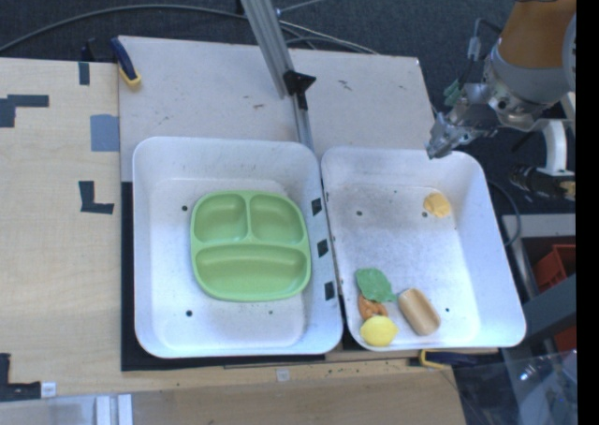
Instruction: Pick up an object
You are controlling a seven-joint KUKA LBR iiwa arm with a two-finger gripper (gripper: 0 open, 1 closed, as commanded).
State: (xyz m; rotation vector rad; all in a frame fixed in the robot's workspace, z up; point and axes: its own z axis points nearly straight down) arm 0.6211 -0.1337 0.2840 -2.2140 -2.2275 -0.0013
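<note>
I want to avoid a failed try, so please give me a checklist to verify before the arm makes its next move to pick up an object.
1. Gripper carries nothing: ok, nothing visible at its tip.
2. Gripper over the right bin: ok, it is at the far rim.
3. Nearest target free: ok, the small orange piece lies alone.
4. Other targets separated: not ok, the yellow lemon, green leaf and bun are crowded in the near corner.
5. Finger opening: cannot tell.
6. Green plate out of the way: ok, it is in the left bin.
</note>
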